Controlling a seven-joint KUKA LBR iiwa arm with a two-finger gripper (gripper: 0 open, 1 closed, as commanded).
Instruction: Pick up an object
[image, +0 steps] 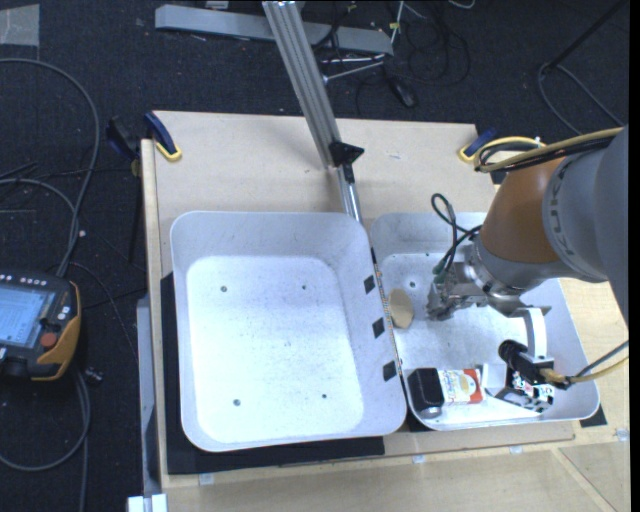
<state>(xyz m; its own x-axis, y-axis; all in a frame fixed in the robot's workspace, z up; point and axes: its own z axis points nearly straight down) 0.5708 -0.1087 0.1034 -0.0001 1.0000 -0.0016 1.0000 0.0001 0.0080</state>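
Observation:
My gripper (441, 302) hangs low in the right bin (568, 318), near its middle. A tan oval object (401, 310) lies just to its left, against the bin's left wall and a little apart from the gripper. At the bin's front edge lie a small black block (426, 391) and, touching its right side, a red and white packet (462, 385). Nothing shows between the gripper's tips from this angle.
The left bin (190, 260) fills the bench's left half, its right wall overlapping the right bin. A slanted metal pole (312, 90) crosses the back of the bench down to the bins' junction. Yellow clamps (165, 148) sit at the back corners.

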